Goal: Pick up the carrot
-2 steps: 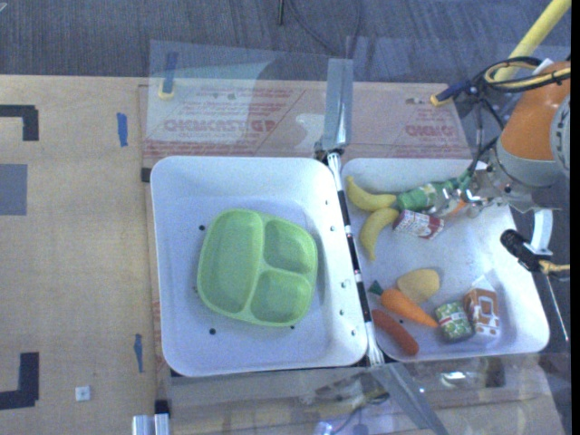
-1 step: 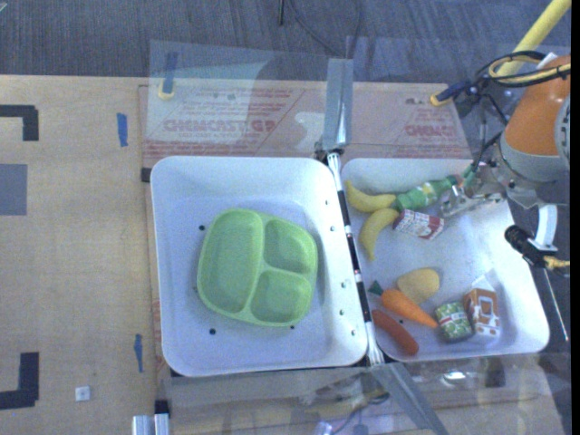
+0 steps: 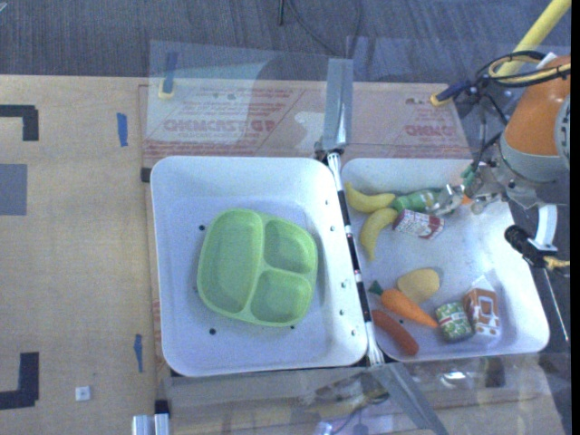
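The light wooden table (image 3: 72, 270) carries two shallow white bins. The left bin (image 3: 181, 333) holds a light green plastic plate with three compartments (image 3: 257, 266). In the right bin (image 3: 526, 329) lie two yellow bananas (image 3: 373, 214) near the dividing wall, a pale yellow potato (image 3: 418, 284), a red sausage (image 3: 397, 332), a small green can (image 3: 451, 321) and an orange-and-white carton (image 3: 484, 312).

A pale wooden counter (image 3: 72, 270) carries two shallow white plastic bins, the left bin (image 3: 172, 270) and right bin (image 3: 526, 324), side by side.
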Available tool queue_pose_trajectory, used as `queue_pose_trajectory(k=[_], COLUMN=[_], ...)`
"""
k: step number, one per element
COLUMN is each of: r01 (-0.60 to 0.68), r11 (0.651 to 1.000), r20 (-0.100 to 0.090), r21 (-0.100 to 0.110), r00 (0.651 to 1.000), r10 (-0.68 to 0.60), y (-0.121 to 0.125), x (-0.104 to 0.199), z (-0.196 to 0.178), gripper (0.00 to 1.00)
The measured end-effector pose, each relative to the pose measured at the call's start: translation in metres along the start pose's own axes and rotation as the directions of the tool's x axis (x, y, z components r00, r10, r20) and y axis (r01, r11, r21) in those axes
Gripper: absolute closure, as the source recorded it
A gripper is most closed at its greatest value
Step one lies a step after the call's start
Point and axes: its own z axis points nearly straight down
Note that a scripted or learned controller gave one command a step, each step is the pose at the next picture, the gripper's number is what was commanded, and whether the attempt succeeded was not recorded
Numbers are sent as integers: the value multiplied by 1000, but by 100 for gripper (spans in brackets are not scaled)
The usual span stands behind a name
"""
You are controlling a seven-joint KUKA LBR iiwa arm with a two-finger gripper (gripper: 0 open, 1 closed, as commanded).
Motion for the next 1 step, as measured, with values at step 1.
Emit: queue_pose_trajectory(k=[1], r01=[31], r11=[999], r20=[-24], r21=[44], r00=[999], r10=[-30], y=[24], x=[-6], z=[11], gripper=[0])
